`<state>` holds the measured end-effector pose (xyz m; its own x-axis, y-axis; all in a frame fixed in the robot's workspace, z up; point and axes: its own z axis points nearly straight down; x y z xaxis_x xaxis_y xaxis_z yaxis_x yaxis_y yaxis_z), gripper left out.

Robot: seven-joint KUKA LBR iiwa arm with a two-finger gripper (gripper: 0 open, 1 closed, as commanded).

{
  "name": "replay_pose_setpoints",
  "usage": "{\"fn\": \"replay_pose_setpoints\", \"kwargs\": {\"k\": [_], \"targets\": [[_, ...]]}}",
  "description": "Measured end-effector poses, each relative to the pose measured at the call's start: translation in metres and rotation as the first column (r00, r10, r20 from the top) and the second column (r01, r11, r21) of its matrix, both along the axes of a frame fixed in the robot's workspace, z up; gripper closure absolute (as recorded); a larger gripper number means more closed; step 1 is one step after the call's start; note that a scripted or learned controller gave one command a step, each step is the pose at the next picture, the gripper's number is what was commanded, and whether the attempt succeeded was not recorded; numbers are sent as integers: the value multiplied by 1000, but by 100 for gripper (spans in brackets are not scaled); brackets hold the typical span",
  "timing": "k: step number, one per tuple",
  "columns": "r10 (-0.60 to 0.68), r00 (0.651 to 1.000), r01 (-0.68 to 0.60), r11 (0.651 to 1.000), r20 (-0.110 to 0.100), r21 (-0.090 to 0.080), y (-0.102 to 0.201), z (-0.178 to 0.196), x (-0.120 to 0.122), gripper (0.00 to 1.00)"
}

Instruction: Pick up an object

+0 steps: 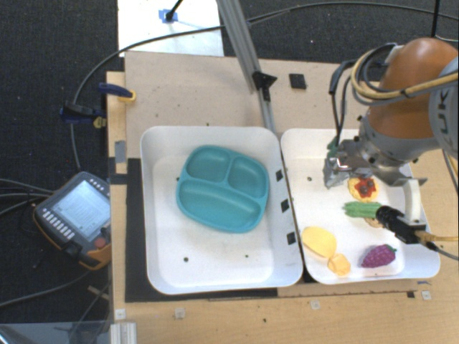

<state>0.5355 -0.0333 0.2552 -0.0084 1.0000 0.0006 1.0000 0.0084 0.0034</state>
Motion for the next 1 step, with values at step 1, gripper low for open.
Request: {"fn": "replay_pose_setpoints", "kwargs": {"k": [1], "targets": [[2,1000,-2,1000,-3,1,50,-13,4,100]]}}
